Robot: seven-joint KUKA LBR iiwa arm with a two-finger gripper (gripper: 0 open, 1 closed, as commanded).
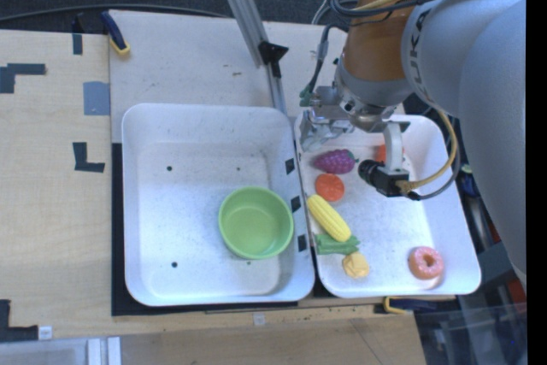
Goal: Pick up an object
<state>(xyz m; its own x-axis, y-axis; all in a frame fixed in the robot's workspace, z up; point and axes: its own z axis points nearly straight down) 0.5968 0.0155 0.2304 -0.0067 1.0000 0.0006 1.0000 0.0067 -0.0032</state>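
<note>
Nearest the camera, along the near edge of the right bin (461, 265), lie a pink doughnut (425, 261) at the right and a small yellow piece (355, 266) to its left, well apart from each other. Going by size, the grey arm (479, 64) with its orange band reaches in from the right and hangs over the far left corner of that bin. Next comes the left bin (145, 184), which holds a green bowl (255, 223) standing upright toward its near right part, close to the wall shared with the other bin. In the right bin, a corn cob (329, 218) lies tilted near the left wall, its green husk end toward the yellow piece. Just beyond it sits a small orange-red fruit (330, 187), and beyond that a purple bunch of grapes (334, 160). The gripper (329, 126) is low, just above the grapes at the far side; whether its fingers are apart or closed, or grip anything, cannot be told from here.
</note>
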